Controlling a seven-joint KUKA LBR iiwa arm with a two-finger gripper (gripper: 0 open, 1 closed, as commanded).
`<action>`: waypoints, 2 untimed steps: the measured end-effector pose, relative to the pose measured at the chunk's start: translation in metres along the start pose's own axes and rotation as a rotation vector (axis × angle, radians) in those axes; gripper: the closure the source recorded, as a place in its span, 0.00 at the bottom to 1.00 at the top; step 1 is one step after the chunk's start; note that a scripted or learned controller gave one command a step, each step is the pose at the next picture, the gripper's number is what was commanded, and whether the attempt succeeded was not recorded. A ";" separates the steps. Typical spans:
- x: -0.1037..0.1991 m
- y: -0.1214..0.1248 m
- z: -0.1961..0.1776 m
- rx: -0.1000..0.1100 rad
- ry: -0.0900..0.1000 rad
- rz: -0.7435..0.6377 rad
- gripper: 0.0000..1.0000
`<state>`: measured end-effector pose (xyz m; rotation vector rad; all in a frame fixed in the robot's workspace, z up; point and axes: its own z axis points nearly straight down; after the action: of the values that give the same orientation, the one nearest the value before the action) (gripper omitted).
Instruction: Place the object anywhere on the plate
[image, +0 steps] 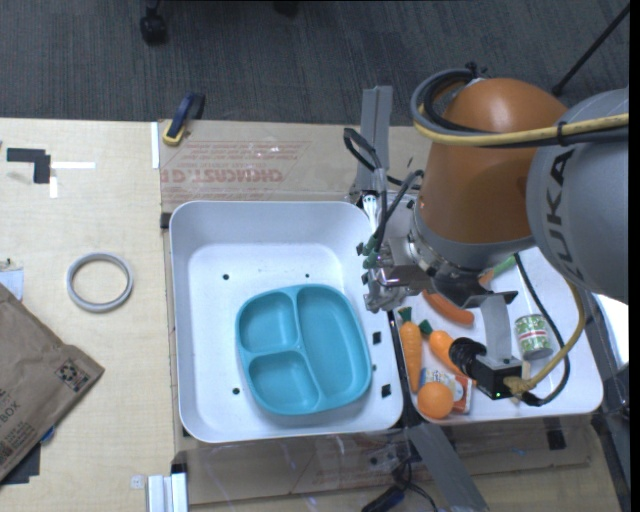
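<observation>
One blue three-compartment plate (302, 348) lies in the left bin (200, 300); two carrots (410, 352) lie lengthwise in the right bin. The claw's state cannot be told.

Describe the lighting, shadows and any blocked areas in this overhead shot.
Camera view: even, soft light, no harsh glare; the white left bin reads bright, and the blue plate casts only a thin shadow along its lower rim. The arm looms large and near the lens, hiding much of the right bin. Focus is fairly sharp across the bench.
</observation>
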<state>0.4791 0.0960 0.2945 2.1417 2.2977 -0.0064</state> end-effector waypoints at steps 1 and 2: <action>-0.110 0.002 0.071 0.003 0.002 -0.053 1.00; -0.033 -0.003 0.082 0.002 0.002 -0.241 1.00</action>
<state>0.4785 0.0626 0.2128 1.8516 2.5419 -0.0067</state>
